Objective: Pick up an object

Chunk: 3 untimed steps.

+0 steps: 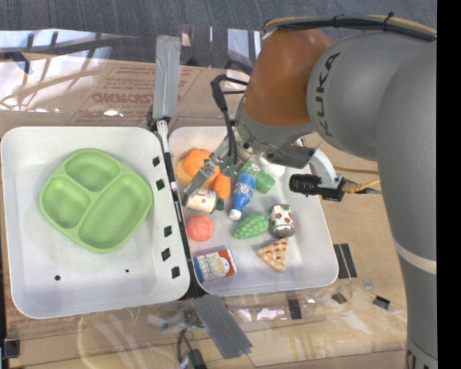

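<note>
From above, my gripper (212, 169) hangs over the right bin (323, 241), fingers slightly spread around the orange toy (192, 164) at the bin's ten o'clock; whether they pinch it I cannot tell. My arm (353, 75) reads "KUKA". The blue bottle (243, 194) points toward seven o'clock.

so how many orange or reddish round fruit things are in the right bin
2 that I can see. An orange lies at the right bin's upper left, beside the gripper. A reddish round fruit lies below it by the divider. More may be hidden under the arm.
</note>
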Motion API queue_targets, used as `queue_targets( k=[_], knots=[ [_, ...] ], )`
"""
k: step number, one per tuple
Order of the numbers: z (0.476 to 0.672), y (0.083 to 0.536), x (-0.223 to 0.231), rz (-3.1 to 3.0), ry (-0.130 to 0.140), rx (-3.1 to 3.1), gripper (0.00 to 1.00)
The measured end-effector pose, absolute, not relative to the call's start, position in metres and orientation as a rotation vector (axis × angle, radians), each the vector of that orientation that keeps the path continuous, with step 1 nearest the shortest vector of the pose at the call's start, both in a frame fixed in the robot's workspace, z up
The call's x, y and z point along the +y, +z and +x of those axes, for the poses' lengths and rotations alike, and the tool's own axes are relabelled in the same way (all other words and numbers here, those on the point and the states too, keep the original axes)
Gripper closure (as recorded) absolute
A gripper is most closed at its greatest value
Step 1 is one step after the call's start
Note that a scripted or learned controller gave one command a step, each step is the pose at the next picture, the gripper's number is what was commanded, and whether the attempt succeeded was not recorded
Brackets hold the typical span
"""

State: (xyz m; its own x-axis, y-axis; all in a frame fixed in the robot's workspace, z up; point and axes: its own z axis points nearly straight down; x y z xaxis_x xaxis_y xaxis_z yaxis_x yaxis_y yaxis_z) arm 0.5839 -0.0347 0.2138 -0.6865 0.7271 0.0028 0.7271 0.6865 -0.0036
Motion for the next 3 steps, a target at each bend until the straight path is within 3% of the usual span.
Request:
queue_targets(
  k=[1,2,3],
  knots=[
    [0.59,0.194,0.006,-1.113,0.003,-2.934,0.0],
    [0.641,0.193,-0.049,-0.309,0.001,-3.13,0.0],
    [0.644,0.138,-0.09,-0.927,0.002,-2.999,0.0]
  ],
)
